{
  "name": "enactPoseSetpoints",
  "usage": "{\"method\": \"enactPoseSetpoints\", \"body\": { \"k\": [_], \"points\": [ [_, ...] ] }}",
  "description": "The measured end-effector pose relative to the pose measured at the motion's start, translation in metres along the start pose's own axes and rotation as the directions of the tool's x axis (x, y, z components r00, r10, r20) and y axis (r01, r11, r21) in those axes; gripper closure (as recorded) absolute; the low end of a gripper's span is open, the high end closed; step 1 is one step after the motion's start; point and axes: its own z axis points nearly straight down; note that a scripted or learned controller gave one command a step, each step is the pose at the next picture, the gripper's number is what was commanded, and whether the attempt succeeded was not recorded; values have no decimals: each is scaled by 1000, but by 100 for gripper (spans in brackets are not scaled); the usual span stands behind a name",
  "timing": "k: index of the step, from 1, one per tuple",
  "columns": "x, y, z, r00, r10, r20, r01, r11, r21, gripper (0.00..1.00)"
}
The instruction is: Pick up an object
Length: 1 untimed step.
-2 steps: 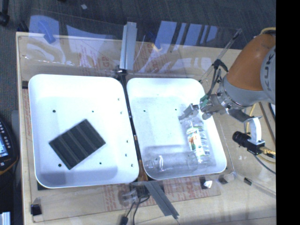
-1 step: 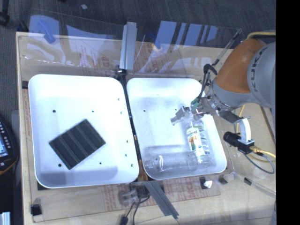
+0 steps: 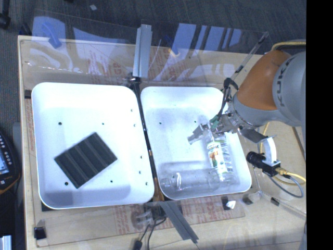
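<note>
My gripper (image 3: 200, 133) is low in the right bin (image 3: 171, 113), near its middle right, reaching in from the right. Just below it a clear plastic bottle (image 3: 219, 158) with a white, green and red label lies along the bin's right wall, its top end close to the gripper. A second clear bottle (image 3: 190, 179) lies on its side along the front wall of the same bin. A black ribbed slab (image 3: 86, 159) lies flat and turned at an angle in the left bin (image 3: 62, 103).
The arm's grey and orange wrist (image 3: 268, 90) hangs over the right bin's right rim. A metal post (image 3: 141, 51) stands behind the gap between the bins. A clear screen runs along the back of the bench.
</note>
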Motion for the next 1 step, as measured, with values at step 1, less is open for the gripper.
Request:
{"method": "enactPoseSetpoints", "body": {
  "k": [1],
  "points": [
    [-8, 40, 19, 1000, 28, 1, -28, 1000, 0, 0]
  ]
}}
